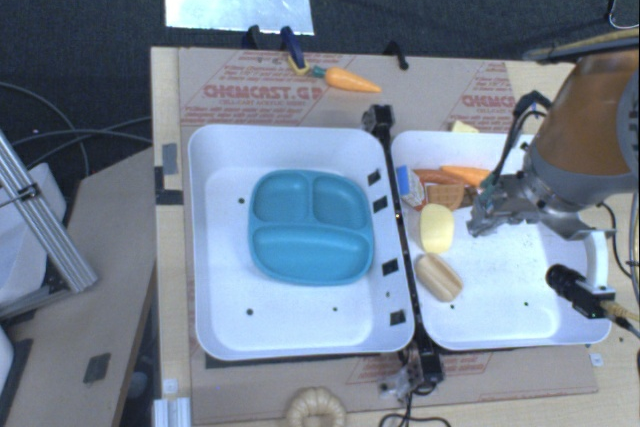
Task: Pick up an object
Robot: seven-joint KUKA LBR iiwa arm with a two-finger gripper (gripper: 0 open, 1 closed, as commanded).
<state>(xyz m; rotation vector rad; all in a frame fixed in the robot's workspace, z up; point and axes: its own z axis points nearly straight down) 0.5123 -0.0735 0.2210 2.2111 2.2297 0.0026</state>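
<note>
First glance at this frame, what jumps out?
The blue divided plate sits alone in the left bin. In the right bin, the grey arm's tool hangs low beside a cluster of toy food: a pale yellow piece, a tan bread-like piece and an orange piece. A toy carrot lies on the board behind the bins.

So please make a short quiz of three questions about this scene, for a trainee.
1. True or false: the blue divided plate lies in the left bin.
2. Which thing lies outside both bins, on the board behind them? A) toy carrot B) pale yellow block C) tan bread-like piece
3. Fill in: the claw hangs over the ____ bin.

Key: 1 true; 2 A; 3 right.
</note>
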